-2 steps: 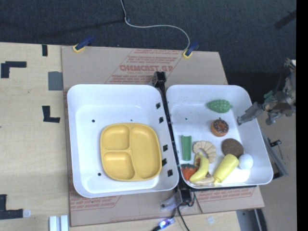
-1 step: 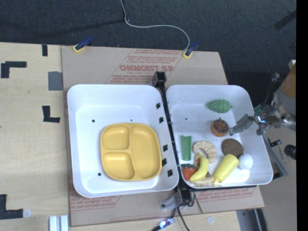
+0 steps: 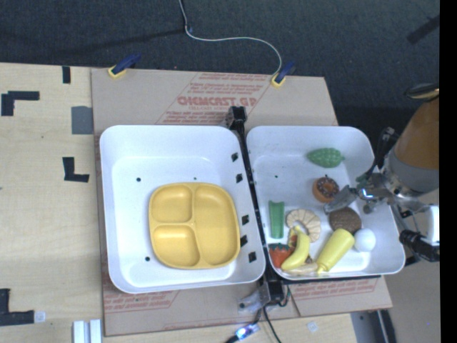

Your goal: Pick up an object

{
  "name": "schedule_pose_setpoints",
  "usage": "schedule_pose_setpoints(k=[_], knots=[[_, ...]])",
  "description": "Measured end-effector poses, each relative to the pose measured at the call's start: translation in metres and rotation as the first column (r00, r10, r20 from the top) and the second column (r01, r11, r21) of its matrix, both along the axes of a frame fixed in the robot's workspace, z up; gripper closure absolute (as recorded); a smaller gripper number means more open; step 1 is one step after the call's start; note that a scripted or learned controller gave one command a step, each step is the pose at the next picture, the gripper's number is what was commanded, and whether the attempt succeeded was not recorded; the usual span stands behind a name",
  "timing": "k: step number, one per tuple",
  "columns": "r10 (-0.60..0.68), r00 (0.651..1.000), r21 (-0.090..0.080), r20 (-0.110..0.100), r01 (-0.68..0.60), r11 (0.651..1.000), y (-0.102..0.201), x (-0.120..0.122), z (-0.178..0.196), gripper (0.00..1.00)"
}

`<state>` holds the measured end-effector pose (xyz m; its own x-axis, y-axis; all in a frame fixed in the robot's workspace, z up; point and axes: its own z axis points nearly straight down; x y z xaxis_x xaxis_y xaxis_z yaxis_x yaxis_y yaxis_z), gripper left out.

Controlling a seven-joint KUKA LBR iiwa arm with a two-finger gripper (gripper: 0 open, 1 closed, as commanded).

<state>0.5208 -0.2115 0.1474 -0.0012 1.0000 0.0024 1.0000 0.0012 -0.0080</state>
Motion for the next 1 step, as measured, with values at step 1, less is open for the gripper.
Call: schedule_pose_setpoints(k=[1], knots=[[0.0, 1.0, -0.001, 0.002, 0.0, 1.0, -0.0028, 0.0023, -0.0453, 0.0]])
